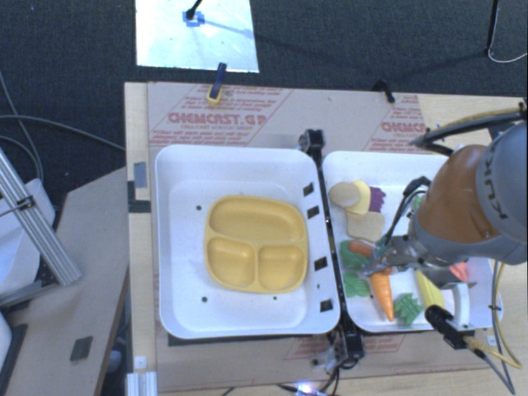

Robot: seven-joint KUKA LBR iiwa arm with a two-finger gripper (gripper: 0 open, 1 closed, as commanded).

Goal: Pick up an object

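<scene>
Carrot (382,294) lies just below the hand (381,260).

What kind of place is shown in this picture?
Probably a robot test bench in a lab. A grey arm reaches over two white bins holding toy food and a yellow tray, with cables and dark carpet around.

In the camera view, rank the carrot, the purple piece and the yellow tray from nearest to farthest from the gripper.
Gripper is low in the right bin.
1. Carrot: right bin, just below the gripper.
2. Purple piece: right bin, toward the upper side, above the gripper.
3. Yellow tray: left bin, across the divider, farthest.
</scene>
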